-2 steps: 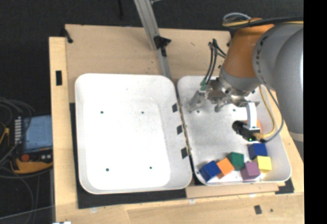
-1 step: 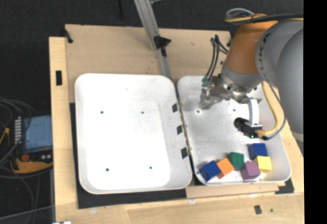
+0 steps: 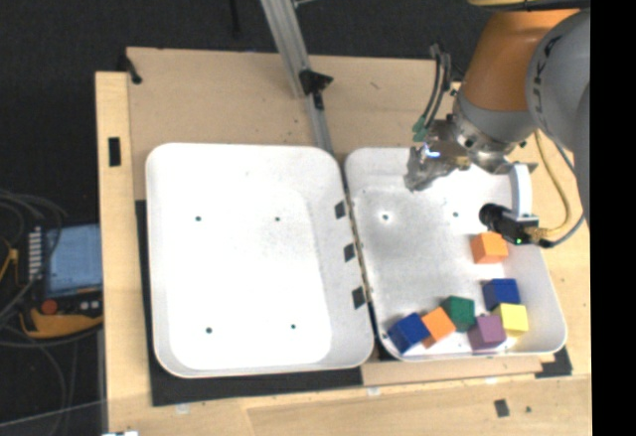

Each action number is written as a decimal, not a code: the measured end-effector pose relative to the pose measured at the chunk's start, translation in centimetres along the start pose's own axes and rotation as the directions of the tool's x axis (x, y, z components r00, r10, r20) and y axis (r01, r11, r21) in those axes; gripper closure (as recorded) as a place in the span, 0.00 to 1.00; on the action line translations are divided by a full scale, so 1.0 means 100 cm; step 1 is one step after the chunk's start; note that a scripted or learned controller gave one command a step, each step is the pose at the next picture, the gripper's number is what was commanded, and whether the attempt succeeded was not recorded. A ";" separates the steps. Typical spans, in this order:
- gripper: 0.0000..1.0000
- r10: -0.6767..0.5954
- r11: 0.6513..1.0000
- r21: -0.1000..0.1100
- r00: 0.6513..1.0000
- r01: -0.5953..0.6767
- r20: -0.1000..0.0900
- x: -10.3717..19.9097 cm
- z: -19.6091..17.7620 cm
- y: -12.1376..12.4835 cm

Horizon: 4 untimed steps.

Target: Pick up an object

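Your arm reaches in from 3 o'clock; the hand point(image 3: 425, 166) hangs over the right bin point(image 3: 397, 225) near its 12 o'clock rim, and you cannot tell from this angle whether it is released or clenched, though nothing appears between its tips. The blocks lie well apart from it toward 5 o'clock: an orange cube point(image 3: 489, 246), blue point(image 3: 502, 292), yellow point(image 3: 514, 317), purple point(image 3: 486, 331), green point(image 3: 459, 310), a second orange point(image 3: 438, 324) and a second blue point(image 3: 408, 332).

Two white bins point(image 3: 243, 255) sit side by side. Seven blocks: two orange point(image 3: 489, 247), two blue point(image 3: 502, 292), one each green point(image 3: 459, 310), purple point(image 3: 486, 331), yellow point(image 3: 514, 317).
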<state>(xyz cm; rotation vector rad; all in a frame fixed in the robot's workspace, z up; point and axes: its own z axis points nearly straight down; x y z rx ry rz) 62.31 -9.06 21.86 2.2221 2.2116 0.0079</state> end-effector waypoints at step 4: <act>1.00 -0.013 1.000 0.006 1.000 0.013 -0.003 0.160 -0.025 -0.008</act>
